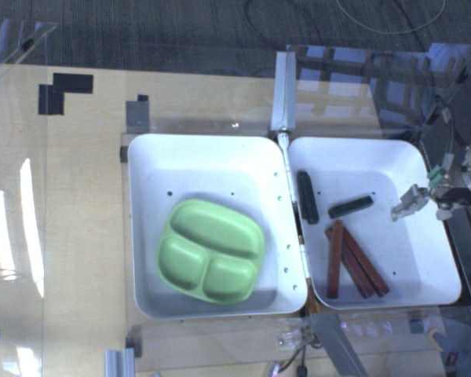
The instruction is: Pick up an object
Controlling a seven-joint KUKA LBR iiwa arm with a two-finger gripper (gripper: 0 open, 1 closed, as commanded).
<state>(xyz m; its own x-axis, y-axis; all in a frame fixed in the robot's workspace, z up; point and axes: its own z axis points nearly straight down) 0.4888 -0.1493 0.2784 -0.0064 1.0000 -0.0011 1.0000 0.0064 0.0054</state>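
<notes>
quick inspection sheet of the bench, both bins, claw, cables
surface: wooden bench bearing left bin and right bin, side by side
job's things: green three-compartment tray in left bin; two black bars and reddish-brown sticks in right bin
clutter: black L-shaped marker on bench
grippers: claw over right bin's right edge, nothing between fingers
cables: loops on floor beyond bench
surroundings: dark carpet
</notes>
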